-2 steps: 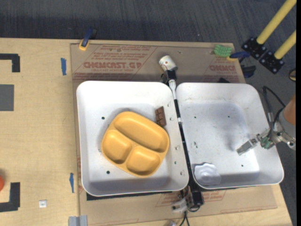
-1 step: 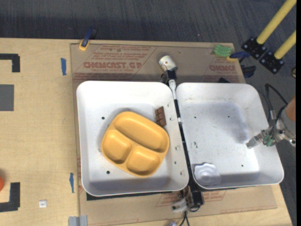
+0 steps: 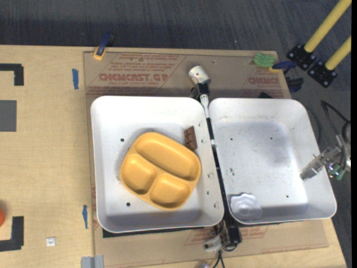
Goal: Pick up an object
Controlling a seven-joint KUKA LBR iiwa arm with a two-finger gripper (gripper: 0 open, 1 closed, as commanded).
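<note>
A yellow divided plate lies upside down in the middle of the left bin. A small brown block rests by that bin's right wall, just beyond the plate. A clear crumpled plastic piece sits in the near left corner of the right bin. My gripper hangs over the right bin's right rim, far from all three objects, with nothing visibly in it.
A white-capped post stands behind the seam between the bins. Two yellow poles with black clamps lean in at the back right. The bins rest on a cardboard sheet on the wooden bench.
</note>
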